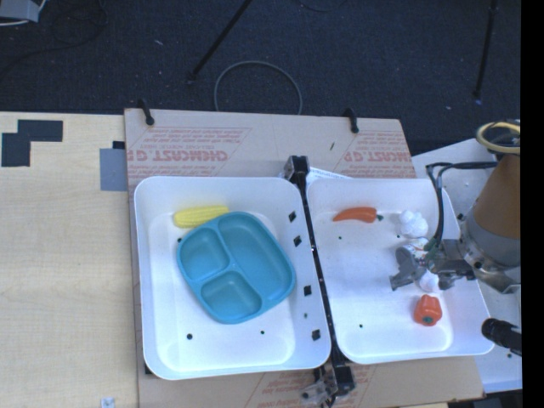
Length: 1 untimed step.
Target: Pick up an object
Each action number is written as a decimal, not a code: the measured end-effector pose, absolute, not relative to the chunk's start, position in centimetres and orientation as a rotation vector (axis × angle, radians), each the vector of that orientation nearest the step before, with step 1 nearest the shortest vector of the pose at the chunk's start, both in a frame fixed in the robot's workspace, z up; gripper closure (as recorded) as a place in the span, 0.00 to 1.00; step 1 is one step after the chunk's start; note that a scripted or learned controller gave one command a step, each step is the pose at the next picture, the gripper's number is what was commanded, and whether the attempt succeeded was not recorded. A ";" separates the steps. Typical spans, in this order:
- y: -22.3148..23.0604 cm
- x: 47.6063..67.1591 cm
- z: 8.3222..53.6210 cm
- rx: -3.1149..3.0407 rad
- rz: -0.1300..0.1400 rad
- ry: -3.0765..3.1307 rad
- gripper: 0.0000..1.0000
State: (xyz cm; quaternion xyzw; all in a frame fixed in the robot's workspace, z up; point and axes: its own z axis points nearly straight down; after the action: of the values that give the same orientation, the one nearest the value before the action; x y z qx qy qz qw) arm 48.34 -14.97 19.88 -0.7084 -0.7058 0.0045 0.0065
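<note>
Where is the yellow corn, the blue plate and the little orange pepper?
yellow corn [201, 216], camera view, middle of the cob in the left bin.
blue plate [235, 266], camera view, the ridge where its three compartments meet.
orange pepper [427, 311], camera view, middle of its body in the right bin.

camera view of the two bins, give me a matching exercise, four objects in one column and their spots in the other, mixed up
Things:
1. blue divided plate
2. yellow corn cob
3. orange chili pepper
4. orange bell pepper

Places:
A. right bin, far side, left of the white object
B. left bin, middle
C. right bin, near right part, just below the gripper
D. left bin, far left part, against the plate's far edge

Pairs: 1-B, 2-D, 3-A, 4-C
</note>
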 end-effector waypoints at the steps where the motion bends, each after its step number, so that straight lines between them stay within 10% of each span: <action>1: -15.0 48.6 20.5 -2.220 0.003 -2.218 0.00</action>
State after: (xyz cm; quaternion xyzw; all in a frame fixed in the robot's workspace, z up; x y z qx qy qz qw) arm 48.62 -14.98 20.51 -0.7074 -0.7068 0.0010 0.0019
